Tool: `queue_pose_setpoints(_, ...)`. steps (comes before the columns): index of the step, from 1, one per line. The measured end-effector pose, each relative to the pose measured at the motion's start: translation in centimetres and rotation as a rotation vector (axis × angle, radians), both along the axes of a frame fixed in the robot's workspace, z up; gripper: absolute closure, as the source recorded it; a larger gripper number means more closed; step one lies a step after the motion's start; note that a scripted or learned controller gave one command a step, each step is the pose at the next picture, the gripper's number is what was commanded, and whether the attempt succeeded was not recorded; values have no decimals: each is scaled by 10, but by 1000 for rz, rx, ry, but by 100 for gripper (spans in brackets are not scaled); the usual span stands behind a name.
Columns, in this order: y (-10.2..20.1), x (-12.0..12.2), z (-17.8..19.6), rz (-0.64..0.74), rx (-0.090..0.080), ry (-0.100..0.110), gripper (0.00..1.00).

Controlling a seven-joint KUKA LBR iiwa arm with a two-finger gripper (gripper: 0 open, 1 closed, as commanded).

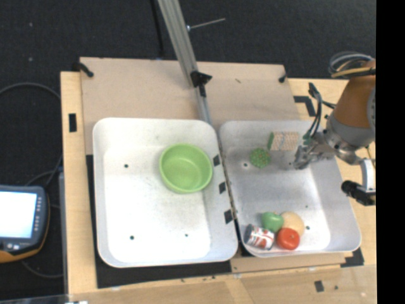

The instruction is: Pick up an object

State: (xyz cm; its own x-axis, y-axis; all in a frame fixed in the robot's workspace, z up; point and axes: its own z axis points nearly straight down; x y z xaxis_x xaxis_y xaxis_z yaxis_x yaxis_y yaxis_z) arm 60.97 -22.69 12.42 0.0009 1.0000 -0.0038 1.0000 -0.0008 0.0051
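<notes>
Arm: grey KUKA arm (354,116) with an orange band above the wrist, reaching in over the right edge of the right bin.
Gripper: the gripper (301,160) is low over the right bin's floor, near its far right part; too small and dark to tell how its jaws stand, and nothing can be made out between them.
Right bin: shallow white bin (329,195), floor speckled with dark marks.
Green ball: small knobbly green ball (259,157) on the floor towards the far edge of the right bin, left of the gripper and apart from it.
Sponge block: a pale block with a green side (283,140) against the far edge of the right bin, just beyond the gripper.
Near-corner cluster: four things crowded at the near edge of the right bin, touching or almost so: a green pepper-like piece (273,221), a tan rounded piece (293,220), a red tomato-like ball (288,239), and a red and white can (260,238) lying on its side.
Writing: the can's label is too blurred to read.
Left bin: white bin (126,220) touching the right bin along their shared edge.
Green bowl: upright light green bowl (185,168) near the far right part of the left bin.
Screen: a lit handheld screen (19,223) off the bench's left edge; nothing legible on it.
</notes>
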Motion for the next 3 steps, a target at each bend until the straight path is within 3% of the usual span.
queue_pose_setpoints(3, 6, 10, 173, 5, 1, -3, 100)
